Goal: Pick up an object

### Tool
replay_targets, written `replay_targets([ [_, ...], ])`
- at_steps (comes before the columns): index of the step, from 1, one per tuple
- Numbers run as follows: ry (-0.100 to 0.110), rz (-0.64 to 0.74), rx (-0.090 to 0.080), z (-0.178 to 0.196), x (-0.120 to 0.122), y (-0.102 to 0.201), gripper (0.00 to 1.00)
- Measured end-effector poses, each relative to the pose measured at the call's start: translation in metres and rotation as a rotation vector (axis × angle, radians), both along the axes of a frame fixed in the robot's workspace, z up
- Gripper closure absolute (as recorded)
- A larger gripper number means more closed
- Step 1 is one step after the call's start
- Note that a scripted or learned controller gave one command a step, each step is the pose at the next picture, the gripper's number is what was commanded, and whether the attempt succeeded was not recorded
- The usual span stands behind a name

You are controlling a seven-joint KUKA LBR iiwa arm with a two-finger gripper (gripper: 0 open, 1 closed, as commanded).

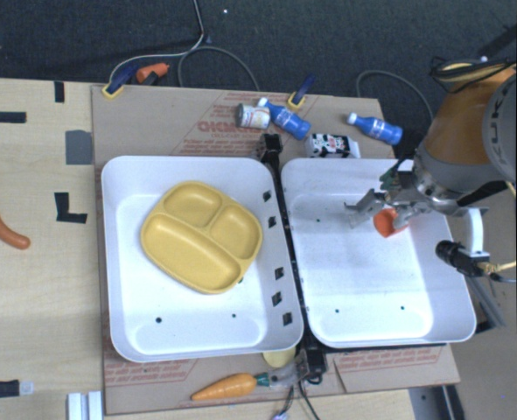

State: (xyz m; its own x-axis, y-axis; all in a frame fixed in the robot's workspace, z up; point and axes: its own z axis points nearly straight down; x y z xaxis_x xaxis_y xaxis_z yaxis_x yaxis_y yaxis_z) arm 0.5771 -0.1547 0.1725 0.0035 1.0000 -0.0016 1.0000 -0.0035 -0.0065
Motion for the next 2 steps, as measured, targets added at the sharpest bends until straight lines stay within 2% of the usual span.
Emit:
replay_targets([
  [1, -0.009, -0.001, -0.001, -0.091, -0.004, -0.067, 0.0],
  [2, -0.015, 0.01, -0.001, -0.086, 0.076, -0.025, 0.0],
])
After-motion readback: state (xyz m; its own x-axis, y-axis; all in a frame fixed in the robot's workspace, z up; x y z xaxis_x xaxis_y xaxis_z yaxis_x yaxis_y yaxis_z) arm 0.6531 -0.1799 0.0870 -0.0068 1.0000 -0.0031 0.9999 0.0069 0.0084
